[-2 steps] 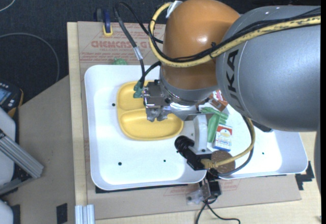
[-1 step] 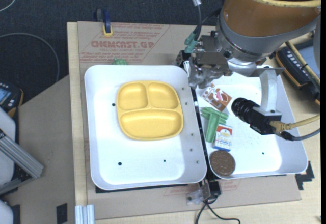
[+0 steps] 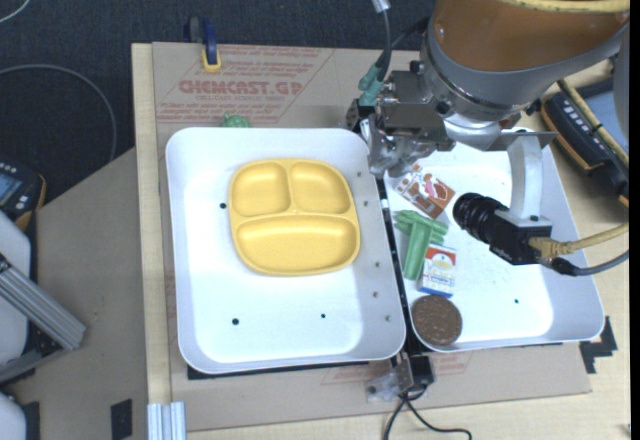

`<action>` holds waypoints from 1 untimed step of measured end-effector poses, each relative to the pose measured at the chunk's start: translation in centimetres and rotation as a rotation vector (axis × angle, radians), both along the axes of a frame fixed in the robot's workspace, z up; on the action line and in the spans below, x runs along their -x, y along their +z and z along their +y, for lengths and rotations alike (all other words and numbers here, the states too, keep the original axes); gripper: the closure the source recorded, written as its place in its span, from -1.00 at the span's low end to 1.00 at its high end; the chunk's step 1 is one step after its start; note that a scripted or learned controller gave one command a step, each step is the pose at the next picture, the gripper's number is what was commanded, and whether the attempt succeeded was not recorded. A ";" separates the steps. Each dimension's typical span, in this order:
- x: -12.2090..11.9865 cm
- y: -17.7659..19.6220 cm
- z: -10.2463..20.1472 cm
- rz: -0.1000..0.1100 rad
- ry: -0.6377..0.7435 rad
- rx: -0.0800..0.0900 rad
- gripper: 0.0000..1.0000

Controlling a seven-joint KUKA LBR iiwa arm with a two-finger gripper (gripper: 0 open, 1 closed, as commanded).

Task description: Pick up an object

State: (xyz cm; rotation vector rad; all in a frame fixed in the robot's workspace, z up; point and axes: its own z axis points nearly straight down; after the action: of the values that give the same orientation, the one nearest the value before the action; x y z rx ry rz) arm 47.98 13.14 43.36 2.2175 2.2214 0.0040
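Observation:
My gripper (image 3: 398, 160) hangs over the far left corner of the right bin (image 3: 570, 303), close to the wall between the two bins. Just below it lies a small packet with a red and white print (image 3: 427, 191). Nearer the front sit a green plastic piece (image 3: 415, 234), a small white, red and blue carton (image 3: 438, 270) and a round brown disc (image 3: 438, 319), all along the bin's left side. I see nothing between the fingers.
The left bin (image 3: 200, 228) holds a yellow divided plate (image 3: 294, 216). Both bins rest on a cardboard sheet (image 3: 245, 78) with a blue and yellow clamp (image 3: 209, 43) at its far edge. A black device (image 3: 585, 128) lies beyond the right bin.

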 end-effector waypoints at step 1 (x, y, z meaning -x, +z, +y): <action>0.0 1.0 0.1 -0.002 0.001 0.000 1.00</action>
State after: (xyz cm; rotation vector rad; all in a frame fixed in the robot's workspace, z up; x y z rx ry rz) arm 48.02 13.21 44.38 2.2156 2.2218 0.0063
